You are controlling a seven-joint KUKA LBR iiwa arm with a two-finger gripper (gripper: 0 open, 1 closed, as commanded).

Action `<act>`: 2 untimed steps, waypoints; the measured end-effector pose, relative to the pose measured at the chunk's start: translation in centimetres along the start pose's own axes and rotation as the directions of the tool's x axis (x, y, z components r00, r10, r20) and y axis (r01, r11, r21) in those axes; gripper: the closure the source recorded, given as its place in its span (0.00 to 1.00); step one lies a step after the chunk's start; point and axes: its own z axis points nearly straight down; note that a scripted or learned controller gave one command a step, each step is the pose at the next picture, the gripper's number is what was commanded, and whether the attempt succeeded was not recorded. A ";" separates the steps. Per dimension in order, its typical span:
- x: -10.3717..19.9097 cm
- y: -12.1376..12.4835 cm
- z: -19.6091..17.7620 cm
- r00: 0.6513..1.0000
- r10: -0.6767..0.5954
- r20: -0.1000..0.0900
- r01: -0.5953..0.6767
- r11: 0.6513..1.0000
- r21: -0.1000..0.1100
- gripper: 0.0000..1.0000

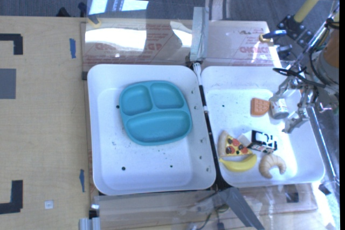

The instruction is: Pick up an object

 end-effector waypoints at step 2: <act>-5.9 -0.5 12.3 0.989 -0.146 0.013 0.146 0.989 0.004 1.00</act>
